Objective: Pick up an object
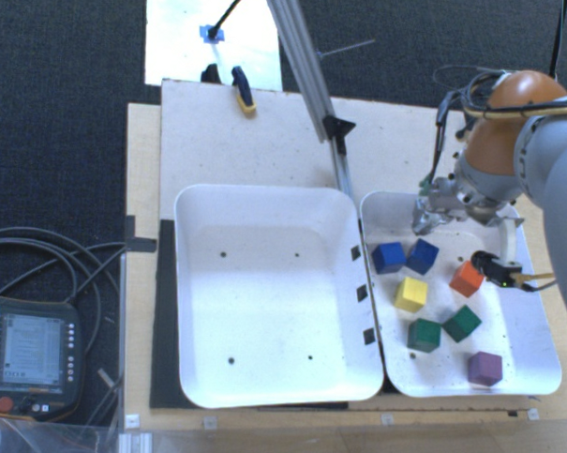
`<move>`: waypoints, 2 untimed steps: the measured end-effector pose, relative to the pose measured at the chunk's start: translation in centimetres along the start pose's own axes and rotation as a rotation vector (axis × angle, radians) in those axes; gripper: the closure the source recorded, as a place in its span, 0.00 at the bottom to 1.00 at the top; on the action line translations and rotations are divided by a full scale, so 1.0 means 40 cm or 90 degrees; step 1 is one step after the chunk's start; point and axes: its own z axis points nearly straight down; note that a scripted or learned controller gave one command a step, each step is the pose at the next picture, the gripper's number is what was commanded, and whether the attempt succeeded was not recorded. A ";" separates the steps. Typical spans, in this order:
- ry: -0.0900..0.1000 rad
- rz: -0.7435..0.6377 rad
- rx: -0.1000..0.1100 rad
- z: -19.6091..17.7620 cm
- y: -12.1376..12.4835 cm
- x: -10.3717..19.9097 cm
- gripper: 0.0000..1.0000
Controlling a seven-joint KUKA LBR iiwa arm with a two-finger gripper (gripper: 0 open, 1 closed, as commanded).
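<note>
The right bin holds several small cubes: two blue ones side by side, an orange one, a yellow one, two green ones and a purple one near the front. My gripper hangs over the back left corner of this bin, just behind the two blue cubes. I see no cube in it. The wrist and its orange band hide the bin's back right part.
The left bin sits beside the right one, with a shared rim between them. A slanted metal pole comes down to the bins' back junction. A yellow-handled clamp lies at the bench's back. A teach pendant lies off the bench at left.
</note>
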 end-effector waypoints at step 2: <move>-0.001 0.000 -0.003 -0.283 0.019 -0.016 1.00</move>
